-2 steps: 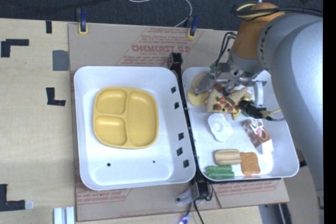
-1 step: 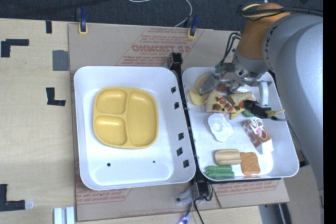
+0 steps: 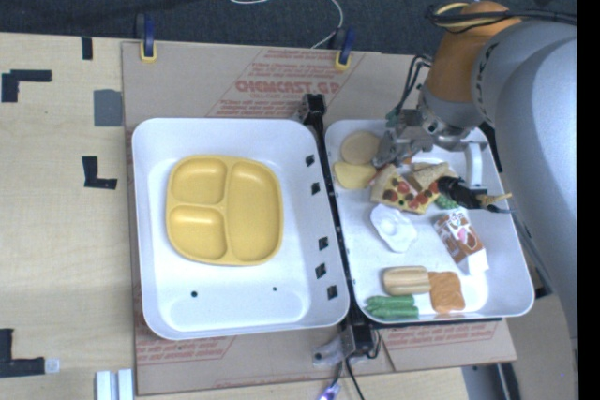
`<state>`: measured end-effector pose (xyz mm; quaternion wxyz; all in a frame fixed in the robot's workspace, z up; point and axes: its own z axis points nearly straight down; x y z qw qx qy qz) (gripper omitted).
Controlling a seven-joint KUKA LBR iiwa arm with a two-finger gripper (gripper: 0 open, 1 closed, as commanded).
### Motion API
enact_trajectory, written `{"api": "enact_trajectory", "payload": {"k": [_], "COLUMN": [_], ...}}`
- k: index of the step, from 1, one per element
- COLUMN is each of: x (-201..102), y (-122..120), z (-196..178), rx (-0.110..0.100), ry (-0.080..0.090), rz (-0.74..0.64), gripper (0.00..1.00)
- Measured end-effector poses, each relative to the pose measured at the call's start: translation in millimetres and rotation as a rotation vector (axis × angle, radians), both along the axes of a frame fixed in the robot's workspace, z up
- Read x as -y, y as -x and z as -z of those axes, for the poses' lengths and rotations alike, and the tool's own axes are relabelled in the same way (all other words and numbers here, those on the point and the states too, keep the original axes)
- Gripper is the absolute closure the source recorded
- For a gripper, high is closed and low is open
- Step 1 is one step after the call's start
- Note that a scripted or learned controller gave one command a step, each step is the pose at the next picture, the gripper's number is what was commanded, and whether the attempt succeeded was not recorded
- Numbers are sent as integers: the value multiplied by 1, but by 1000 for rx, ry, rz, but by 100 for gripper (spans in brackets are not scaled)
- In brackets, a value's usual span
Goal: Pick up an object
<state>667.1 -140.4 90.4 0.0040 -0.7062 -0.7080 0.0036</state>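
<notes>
My gripper [image 3: 398, 148] hangs over the back of the right bin [image 3: 511, 281], just above a round tan cookie [image 3: 357, 146] and a pale yellow piece [image 3: 352, 174]. Right of them lies a pizza slice [image 3: 408, 189]. A white fried-egg piece [image 3: 393, 228], a red-and-white wrapped snack [image 3: 458, 236], a bread roll [image 3: 405, 279], a green bean pod [image 3: 391, 306] and an orange piece [image 3: 447, 292] lie nearer the front. Nothing shows between the fingers.
The left bin [image 3: 150, 155] holds a yellow divided plate [image 3: 225, 209]. The grey arm [image 3: 544, 98] with its orange band [image 3: 464, 51] comes in from the right over the right bin's back corner. Two clamps [image 3: 148, 47] pin the cardboard mat at the back.
</notes>
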Motion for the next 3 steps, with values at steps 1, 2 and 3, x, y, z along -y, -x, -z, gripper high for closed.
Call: {"api": "enact_trajectory", "payload": {"k": [1,2,3], "x": [0,-44,-45], "y": [0,0,10], "z": [0,8,8], "rx": [0,3,8], "ry": [1,4,2], "rz": [0,0,2], "gripper": [0,0,0]}}
